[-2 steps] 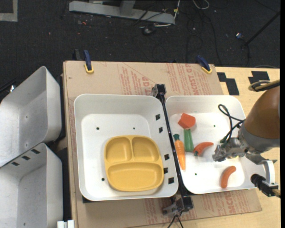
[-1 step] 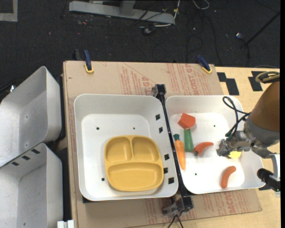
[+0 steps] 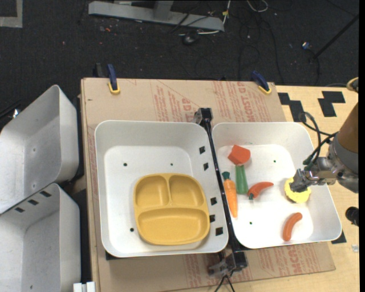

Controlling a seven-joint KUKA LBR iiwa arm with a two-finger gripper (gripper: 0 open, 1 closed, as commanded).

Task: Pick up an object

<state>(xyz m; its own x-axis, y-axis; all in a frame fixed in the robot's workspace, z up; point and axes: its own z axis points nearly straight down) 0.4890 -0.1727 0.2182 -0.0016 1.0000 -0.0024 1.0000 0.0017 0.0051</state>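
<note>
Nearest the camera, the cardboard sheet [image 3: 296, 259] on the counter [image 3: 342, 228] carries red print at its front edge, upside down and too small to read. On it sit two white bins side by side. The left bin [image 3: 114, 171] holds a yellow divided plate [image 3: 171, 208]. The right bin [image 3: 268, 234] holds a red sausage [image 3: 291, 226] near its front, a carrot [image 3: 230, 195] along its left wall, a green stick [image 3: 242, 179] beside the carrot, a red chili [image 3: 260, 189] just right of the stick, and an orange-red block [image 3: 239, 154] farther back. A yellow round thing [image 3: 298, 193] lies by the right wall; the hand [image 3: 299, 181] sits right over it, touching or nearly so, and I cannot tell whether its fingers are spread or closed. The grey arm [image 3: 348, 154] enters from the right.

Behind the bins the cardboard shows more red print, reversed and unreadable. Two blue-and-yellow clamps [image 3: 113, 80] pin its far edge. Left of the counter stand two spare white bins [image 3: 40, 148]. Beyond, the dark floor [image 3: 57, 45] bears cables and a grey metal base [image 3: 154, 14].
</note>
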